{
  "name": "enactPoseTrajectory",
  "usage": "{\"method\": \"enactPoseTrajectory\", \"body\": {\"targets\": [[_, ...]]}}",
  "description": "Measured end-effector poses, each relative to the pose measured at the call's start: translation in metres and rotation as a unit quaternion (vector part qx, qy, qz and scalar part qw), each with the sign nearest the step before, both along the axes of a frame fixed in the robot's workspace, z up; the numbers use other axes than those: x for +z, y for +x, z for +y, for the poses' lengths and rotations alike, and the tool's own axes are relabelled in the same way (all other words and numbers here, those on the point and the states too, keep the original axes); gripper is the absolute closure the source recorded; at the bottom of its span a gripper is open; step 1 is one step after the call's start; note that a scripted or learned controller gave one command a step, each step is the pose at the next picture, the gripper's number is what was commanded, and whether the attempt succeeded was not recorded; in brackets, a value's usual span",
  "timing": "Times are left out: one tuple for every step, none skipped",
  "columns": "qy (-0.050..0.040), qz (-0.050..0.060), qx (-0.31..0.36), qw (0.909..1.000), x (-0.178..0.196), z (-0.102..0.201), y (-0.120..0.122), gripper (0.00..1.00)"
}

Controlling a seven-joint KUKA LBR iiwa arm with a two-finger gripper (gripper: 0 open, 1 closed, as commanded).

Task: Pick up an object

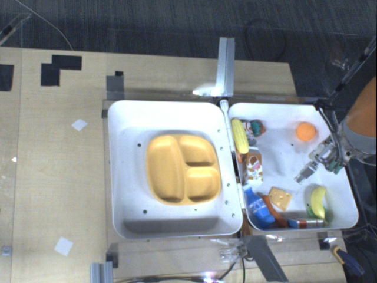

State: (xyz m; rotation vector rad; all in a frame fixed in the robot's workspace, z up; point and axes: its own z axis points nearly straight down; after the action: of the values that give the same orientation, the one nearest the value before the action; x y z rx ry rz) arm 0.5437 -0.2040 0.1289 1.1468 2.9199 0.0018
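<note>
My claw [307, 173] over the right bin [353, 208], carrying nothing

Finger spread: can't tell. Hanging above bare floor between orange ball [306, 132] and banana [317, 201], both near, so either is an easy drop; corn [240, 135] hugs far wall

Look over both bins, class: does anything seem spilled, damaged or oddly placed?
Nothing looks spilled or broken. The yellow divided tray lies flat in the left bin. The right bin holds loosely scattered items, such as an orange ball, a banana and a corn cob.
</note>
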Motion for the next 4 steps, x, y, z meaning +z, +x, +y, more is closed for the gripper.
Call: {"method": "enactPoseTrajectory", "body": {"targets": [[0.0010,-0.002,-0.247,0.9690,-0.002,0.014,0.068,0.00],[0.0001,-0.003,-0.173,0.9850,-0.040,-0.002,0.036,0.00],[-0.0011,-0.002,-0.040,0.9992,-0.039,-0.001,0.114,0.00],[-0.0028,-0.009,-0.036,0.9993,-0.024,0.000,0.118,1.00]]}}
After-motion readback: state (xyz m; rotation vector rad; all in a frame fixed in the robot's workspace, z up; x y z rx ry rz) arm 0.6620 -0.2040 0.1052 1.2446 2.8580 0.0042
